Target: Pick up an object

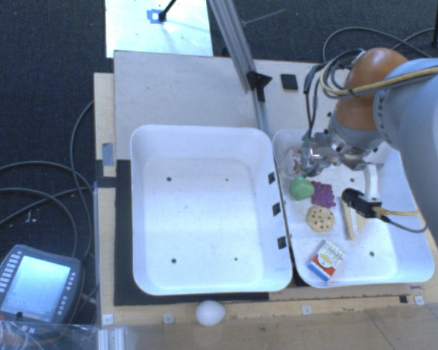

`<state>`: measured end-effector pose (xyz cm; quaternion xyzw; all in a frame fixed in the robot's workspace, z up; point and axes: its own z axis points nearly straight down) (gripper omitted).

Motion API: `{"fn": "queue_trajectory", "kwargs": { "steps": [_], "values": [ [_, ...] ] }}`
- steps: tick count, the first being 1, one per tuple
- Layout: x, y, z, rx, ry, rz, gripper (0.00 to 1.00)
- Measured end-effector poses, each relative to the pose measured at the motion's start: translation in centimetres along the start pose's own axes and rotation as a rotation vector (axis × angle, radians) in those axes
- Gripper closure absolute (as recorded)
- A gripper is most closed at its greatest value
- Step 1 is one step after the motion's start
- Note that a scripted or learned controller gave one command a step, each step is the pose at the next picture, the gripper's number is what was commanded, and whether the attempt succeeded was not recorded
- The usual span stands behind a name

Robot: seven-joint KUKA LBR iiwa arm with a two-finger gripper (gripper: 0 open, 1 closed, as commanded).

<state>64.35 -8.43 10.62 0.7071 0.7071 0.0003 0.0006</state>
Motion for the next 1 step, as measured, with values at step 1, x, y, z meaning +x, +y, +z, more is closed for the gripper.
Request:
{"fn": "queue_trajectory", "kwargs": {
  "steps": [1],
  "values": [
    [7.49, -2.26, -8.90, -0.008, 0.002, -0.007, 1.00]
  ]
}}
